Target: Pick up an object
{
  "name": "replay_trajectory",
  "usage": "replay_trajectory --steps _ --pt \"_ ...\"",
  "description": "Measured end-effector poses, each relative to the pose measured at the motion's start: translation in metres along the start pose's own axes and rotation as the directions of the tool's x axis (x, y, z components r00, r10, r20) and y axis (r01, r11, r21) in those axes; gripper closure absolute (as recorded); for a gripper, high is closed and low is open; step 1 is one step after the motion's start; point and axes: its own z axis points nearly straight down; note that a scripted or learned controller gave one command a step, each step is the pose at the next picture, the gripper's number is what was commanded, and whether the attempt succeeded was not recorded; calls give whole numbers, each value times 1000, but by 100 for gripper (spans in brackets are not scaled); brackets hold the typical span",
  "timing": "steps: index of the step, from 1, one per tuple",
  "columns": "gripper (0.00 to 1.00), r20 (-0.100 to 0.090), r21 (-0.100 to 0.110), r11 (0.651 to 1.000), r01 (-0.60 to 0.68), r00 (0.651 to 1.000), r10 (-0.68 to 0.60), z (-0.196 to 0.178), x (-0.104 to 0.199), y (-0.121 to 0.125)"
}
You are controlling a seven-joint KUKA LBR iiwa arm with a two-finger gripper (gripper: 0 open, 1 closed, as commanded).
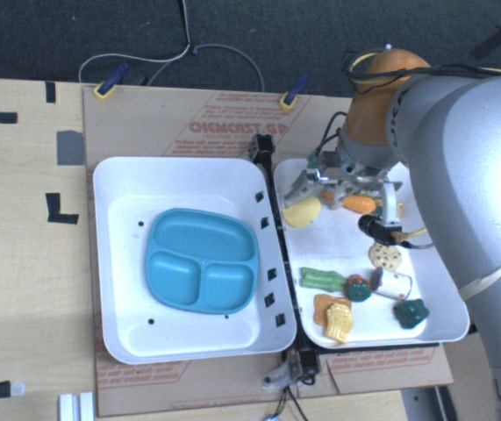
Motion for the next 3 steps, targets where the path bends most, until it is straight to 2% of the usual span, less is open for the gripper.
replay_trajectory --steps 1,2,3 --pt "100 9 -29 1000 2 1000 -2 -15 -2 5" --pt "0 7 -17 1000 2 1000 -2 -10 -1 2" --pt "0 3 -22 1000 1 1000 -1 -1 -46 0"
